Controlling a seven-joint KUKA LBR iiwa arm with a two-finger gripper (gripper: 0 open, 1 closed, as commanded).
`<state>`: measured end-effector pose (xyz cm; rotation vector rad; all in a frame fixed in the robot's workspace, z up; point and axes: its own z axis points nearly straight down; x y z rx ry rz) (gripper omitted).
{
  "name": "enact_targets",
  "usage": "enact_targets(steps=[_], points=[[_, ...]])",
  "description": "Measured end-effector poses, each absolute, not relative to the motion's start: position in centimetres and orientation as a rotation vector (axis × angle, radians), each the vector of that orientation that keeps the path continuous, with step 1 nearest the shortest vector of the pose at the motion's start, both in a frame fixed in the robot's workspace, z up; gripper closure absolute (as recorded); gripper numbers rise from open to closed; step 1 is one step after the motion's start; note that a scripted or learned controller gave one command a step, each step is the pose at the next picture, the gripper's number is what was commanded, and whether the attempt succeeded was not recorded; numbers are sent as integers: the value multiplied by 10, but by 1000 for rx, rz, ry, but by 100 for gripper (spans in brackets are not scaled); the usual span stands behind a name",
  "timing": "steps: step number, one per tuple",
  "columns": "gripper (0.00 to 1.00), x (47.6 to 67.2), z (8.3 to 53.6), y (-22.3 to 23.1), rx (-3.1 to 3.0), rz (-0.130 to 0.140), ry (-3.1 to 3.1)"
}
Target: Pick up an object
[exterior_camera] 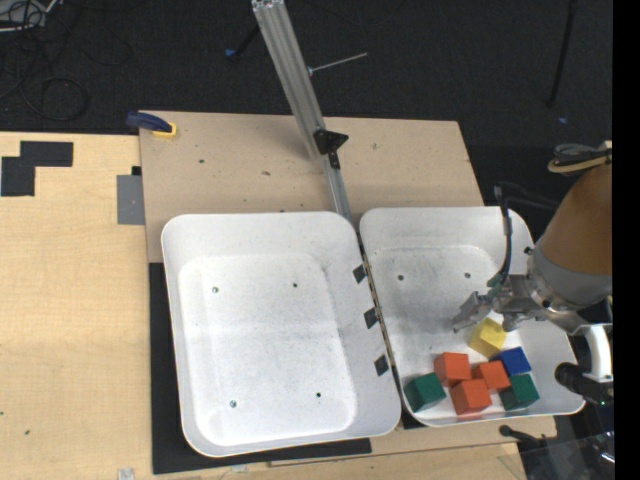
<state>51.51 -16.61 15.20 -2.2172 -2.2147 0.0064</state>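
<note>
Where blocks (478,375) cluster, unlabelled faces.

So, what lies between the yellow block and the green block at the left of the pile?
In the camera view, an orange block lies between the yellow block and the left green block.

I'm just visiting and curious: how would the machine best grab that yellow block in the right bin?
Probably from straight above, closing on two opposite flat sides of the yellow block. It lies tilted at the top of the cluster, with the blue block and an orange block close below, so its upper-left sides look freest.
</note>
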Motion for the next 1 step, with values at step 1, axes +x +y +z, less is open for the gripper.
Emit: enact_targets(steps=[1], points=[[0, 512, 114, -169, -2221, -2, -2224]])
